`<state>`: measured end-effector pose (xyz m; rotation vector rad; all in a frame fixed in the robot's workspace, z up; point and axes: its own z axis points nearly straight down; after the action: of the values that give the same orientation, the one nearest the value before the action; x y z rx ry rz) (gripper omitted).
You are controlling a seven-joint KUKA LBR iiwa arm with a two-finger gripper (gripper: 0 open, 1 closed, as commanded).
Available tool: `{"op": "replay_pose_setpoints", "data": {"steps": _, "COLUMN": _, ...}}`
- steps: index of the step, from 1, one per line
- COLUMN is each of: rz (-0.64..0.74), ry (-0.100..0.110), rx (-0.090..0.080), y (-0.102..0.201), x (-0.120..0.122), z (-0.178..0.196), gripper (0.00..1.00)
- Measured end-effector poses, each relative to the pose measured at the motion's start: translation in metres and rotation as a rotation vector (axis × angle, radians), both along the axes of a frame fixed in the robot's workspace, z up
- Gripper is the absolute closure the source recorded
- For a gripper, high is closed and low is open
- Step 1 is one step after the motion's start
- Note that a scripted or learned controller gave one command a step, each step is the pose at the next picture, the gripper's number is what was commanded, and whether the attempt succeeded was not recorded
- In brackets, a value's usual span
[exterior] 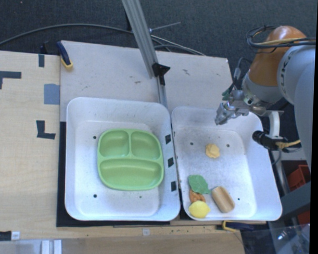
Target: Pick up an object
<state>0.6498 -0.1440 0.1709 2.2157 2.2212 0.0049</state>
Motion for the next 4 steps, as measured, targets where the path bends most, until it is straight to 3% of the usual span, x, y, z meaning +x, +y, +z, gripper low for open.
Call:
{"op": "replay_pose_setpoints", "data": {"steps": 1, "rz": 0.0, "ry": 0.0, "rx": 0.0, "y": 0.006, "x": -0.007, "z": 0.053, "gripper": 1.0}}
{"op": "replay_pose_setpoints", "data": {"steps": 2, "rz": 0.0, "ry": 0.003, "rx": 0.0, "y": 0.007, "x": -0.006, "z": 0.083, "gripper": 1.0}}
{"op": "replay_pose_setpoints", "data": {"steps": 4, "rz": 0.004, "ry": 0.009, "rx": 0.002, "y": 0.119, "x": -0.011, "z": 0.068, "gripper": 1.0}}
